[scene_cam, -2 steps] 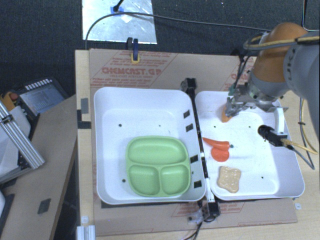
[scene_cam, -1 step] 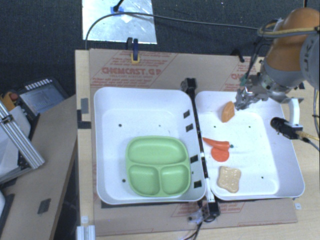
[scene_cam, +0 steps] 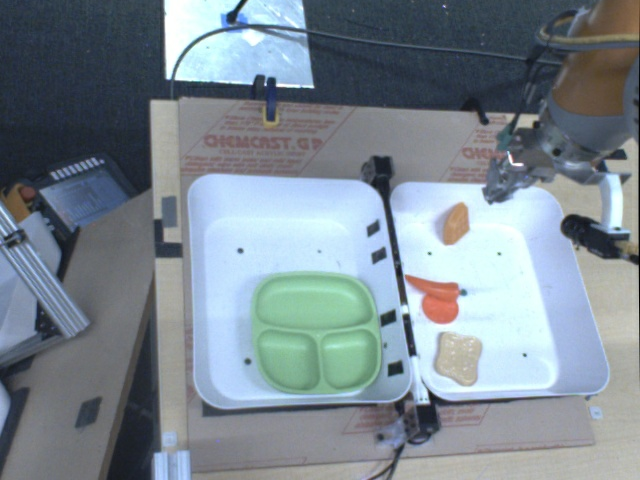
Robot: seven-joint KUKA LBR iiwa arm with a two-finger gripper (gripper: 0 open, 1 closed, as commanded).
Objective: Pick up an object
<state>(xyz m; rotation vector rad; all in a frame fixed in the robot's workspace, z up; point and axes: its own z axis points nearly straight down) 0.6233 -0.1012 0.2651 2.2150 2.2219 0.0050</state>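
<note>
You can read "CHEMCAST" in red on cardboard sheet (scene_cam: 290, 138) under bins. Arm (scene_cam: 595, 68) reaches in over surface's far right corner, wrist tilted down — gripper (scene_cam: 498, 190) hangs above right bin (scene_cam: 575, 338) far rim. Jaws: you cannot tell. Orange piece (scene_cam: 456, 223), carrot (scene_cam: 432, 286), cracker (scene_cam: 458, 358) lie in right bin; green tray (scene_cam: 315, 330) in left bin (scene_cam: 215, 268).

cam: 1 fixed overhead | slanted down | both bins (scene_cam: 290, 193) | arm enters right

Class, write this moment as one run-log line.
gripper: above right bin's far rim, holding nothing | right bin: orange piece, carrot, cracker | left bin: green divided plate
</note>
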